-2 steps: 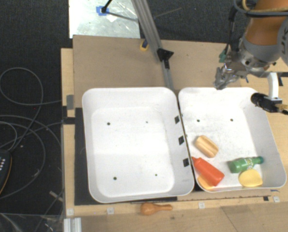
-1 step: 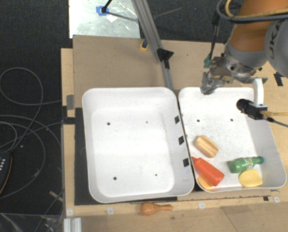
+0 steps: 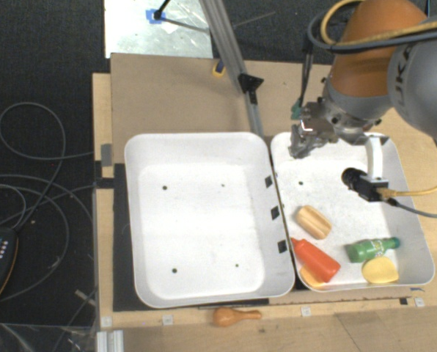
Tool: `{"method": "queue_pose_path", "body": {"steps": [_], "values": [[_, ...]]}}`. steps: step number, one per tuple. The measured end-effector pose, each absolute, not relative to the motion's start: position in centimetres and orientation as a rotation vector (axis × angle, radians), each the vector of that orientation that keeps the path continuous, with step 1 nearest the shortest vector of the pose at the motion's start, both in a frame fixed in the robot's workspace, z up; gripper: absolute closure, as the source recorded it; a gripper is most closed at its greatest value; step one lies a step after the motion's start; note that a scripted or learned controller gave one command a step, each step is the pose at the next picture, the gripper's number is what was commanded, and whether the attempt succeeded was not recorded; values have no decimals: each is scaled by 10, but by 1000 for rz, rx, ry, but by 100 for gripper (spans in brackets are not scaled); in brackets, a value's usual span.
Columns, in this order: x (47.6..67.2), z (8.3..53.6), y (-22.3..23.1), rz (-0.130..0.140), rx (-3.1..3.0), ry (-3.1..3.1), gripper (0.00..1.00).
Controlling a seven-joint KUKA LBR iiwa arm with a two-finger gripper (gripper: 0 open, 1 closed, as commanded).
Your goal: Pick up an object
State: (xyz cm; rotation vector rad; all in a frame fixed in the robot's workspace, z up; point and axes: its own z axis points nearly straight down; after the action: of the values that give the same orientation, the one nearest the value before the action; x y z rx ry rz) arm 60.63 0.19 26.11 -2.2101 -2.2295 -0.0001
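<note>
My gripper (image 3: 300, 147) hangs over the far left corner of the right bin (image 3: 416, 218), nothing visible between its fingers. Nearer the front of that bin lie a tan bread roll (image 3: 313, 222), an orange-red carrot-like piece (image 3: 316, 260), a green bottle (image 3: 371, 248) on its side and a yellow lemon-like piece (image 3: 380, 270). All of them sit well below the gripper in the view, apart from it.
The left bin (image 3: 196, 218) stands beside the right one, joined by black clips (image 3: 274, 213). A small orange-brown pear-shaped item (image 3: 234, 315) lies on the bench in front of the bins. A grey pole (image 3: 229, 46) slants across the back. Cables trail from the arm.
</note>
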Motion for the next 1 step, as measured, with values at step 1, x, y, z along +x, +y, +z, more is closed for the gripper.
{"method": "queue_pose_path", "body": {"steps": [1], "values": [[591, 252, 43, -1, -2210, -2229, 100]]}}
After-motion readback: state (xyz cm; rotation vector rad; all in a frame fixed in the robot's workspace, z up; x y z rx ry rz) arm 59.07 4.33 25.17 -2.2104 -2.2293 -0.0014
